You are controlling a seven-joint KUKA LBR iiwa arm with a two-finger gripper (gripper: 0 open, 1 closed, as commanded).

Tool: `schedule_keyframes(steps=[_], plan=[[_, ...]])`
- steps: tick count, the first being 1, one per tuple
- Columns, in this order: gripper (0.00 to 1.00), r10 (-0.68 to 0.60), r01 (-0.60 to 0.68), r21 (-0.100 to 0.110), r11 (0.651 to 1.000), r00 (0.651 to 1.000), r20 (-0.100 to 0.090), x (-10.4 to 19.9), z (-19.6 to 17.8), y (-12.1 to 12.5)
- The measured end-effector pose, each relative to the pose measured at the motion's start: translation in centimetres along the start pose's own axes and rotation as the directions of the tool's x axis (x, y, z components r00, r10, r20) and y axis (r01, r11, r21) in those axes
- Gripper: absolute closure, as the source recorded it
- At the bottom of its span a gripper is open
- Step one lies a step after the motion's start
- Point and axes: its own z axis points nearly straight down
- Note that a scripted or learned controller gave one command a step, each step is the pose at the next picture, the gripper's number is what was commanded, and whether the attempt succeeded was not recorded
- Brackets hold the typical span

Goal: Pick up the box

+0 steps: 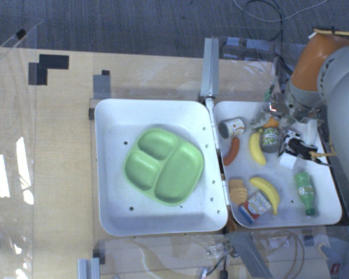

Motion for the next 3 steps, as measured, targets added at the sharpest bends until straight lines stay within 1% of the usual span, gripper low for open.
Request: schedule_keyframes(steps=[1,2,3], plan=[[1.00,0.014,-0.014,-0.017,1.000,1.000,0.007,8.4,-9.1,-1.4],[0.00,0.014,-0.014,-0.017,1.000,1.000,0.008,8.4,-9.1,-1.4],[0.00,0.068,-0.068,-0.019,0.998,0.998,0.007,5.5,0.8,-1.3]])
